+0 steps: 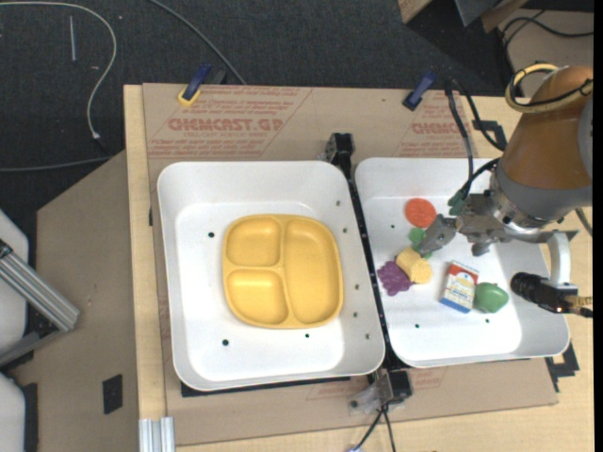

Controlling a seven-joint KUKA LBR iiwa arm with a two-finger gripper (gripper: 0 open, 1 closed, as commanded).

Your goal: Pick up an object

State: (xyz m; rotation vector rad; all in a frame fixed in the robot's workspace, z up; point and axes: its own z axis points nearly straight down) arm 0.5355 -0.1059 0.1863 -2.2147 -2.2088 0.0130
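Observation:
The right bin point(528, 337) holds several small items. An orange round piece point(420, 212) lies toward the back, a yellow lump point(414, 267) sits beside a purple grape bunch point(393, 278), and a small red, white and blue carton point(459, 286) leans against a green piece point(491, 298). My gripper point(454, 234) hangs over the middle of this bin, just right of the orange piece and above the yellow lump and the carton. I see nothing held in it.
The left bin point(188, 252) carries a yellow divided plate point(283, 270). The grey and orange arm point(551, 149) covers the right bin's back right corner. A black cable fitting point(542, 290) sits at that bin's right edge.

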